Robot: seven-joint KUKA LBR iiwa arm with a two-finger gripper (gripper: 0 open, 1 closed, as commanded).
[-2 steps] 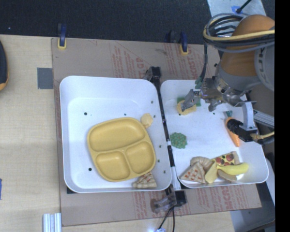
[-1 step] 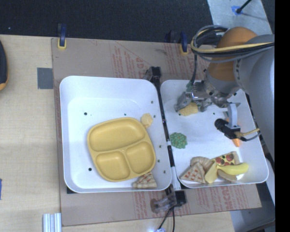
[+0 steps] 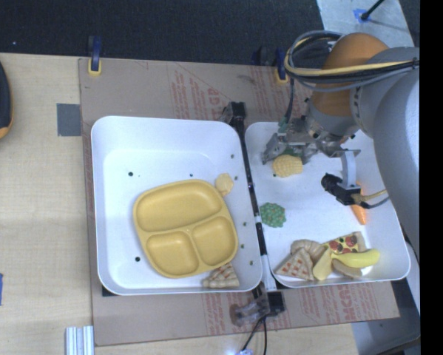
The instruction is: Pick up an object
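My gripper is down at the far end of the right bin, directly over a yellow corn cob. Its fingers stand open, one on each side of the cob's far edge, and nothing is held between them. In the same bin lie a green broccoli piece near the left wall, an orange carrot at the right, and at the near end a banana among several pizza slices.
The left bin holds a yellow divided plate, a small pale yellow lump by its far right corner and a waffle-like wedge at the near wall. The arm covers the right bin's far right corner.
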